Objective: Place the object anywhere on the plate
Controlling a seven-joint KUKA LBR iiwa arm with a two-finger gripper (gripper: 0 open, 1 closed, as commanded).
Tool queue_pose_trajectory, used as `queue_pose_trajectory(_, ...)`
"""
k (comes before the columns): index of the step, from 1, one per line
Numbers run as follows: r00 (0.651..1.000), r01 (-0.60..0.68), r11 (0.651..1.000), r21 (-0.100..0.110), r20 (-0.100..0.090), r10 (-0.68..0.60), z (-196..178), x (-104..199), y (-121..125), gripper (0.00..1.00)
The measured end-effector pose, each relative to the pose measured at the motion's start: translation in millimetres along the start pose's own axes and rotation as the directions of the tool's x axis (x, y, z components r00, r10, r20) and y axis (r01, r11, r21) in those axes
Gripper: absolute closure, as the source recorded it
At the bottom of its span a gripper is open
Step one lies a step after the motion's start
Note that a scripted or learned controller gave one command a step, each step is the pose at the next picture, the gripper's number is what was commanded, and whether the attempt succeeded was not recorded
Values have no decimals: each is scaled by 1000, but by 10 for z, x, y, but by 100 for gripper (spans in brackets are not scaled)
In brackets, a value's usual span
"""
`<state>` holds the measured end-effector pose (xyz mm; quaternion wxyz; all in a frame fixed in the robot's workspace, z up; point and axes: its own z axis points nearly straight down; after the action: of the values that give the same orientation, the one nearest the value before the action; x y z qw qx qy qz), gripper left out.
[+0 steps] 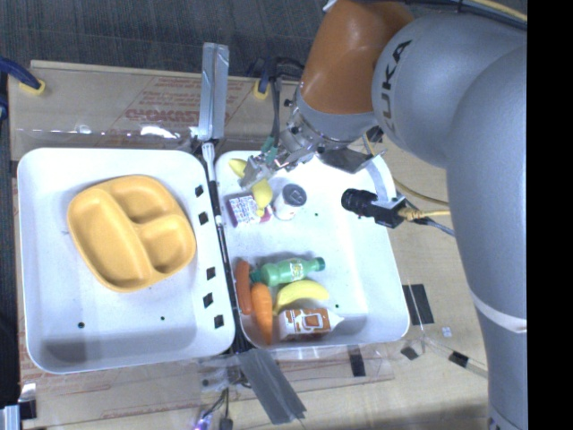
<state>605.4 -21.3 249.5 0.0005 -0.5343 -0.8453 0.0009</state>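
Camera view, looking down at a slant on two shallow white bins side by side. The left bin (45,330) holds one item, a yellow plate (131,231) with three compartments, lying in the bin's upper half. The right bin (380,285) holds the remaining items in two groups. Along its lower edge lie one green bottle (288,270), one banana (302,293), two carrots (257,307) set side by side and touching, and one small orange-brown carton (305,322), all packed close together. Near its upper left corner lie one small packet with a purple label (242,209), one small yellow object (262,193) directly below the gripper, a second yellow piece (236,166) just beside the bin wall, and one white bottle with a dark cap (290,197). The single grey arm with its orange band (349,52) enters from the right and covers the upper right part of that bin. The gripper (267,162) hangs over the upper left corner of the right bin, just above the small yellow object; its fingers are small and blurred against the clutter, so it cannot be told whether they are spread, pressed together or pinching anything. The exact kind of the two yellow pieces is hard to make out. A black cylindrical part (361,202) juts from the wrist over the bin.
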Motion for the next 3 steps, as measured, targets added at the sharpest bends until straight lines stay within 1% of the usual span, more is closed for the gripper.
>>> queue_pose_trajectory(1, 996, 94, 996, 3, -2, -94, 131, 652, 206, 100)
queue_pose_trajectory(2, 952, 306, 952, 3, -3, -306, 596, 940, 572, 100)
queue_pose_trajectory(3, 848, 530, 848, 2, -2, -530, 593, 1220, 171, 100)
